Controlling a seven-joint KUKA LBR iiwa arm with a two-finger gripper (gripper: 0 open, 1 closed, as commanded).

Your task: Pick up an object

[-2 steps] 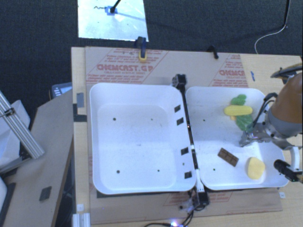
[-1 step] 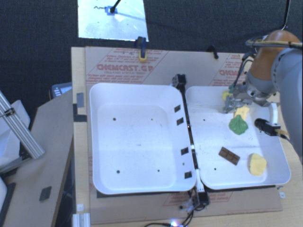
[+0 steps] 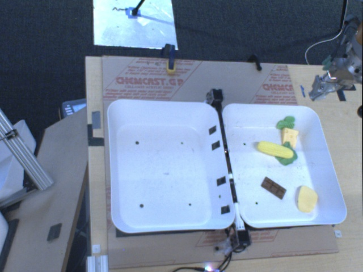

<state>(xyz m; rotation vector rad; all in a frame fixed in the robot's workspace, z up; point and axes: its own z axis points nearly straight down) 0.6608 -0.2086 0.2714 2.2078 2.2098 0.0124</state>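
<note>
The end effector (image 3: 319, 89) hangs above the tabletop (image 3: 187, 72), beyond the right shallow white plastic bin (image 3: 326, 152), apparently parked clear before a pick; nothing is seen in it, and its opening cannot be told. Candidates lie together in that bin: a yellow corn cob (image 3: 275, 149), a brown chocolate bar (image 3: 273, 187), a pale yellow block (image 3: 307, 199).

Arm enters at the upper right corner, wrist near the frame's edge. Gripper (image 3: 319, 89) points down and to the left, its tips low at the left of the wrist, raised off the bench.
</note>
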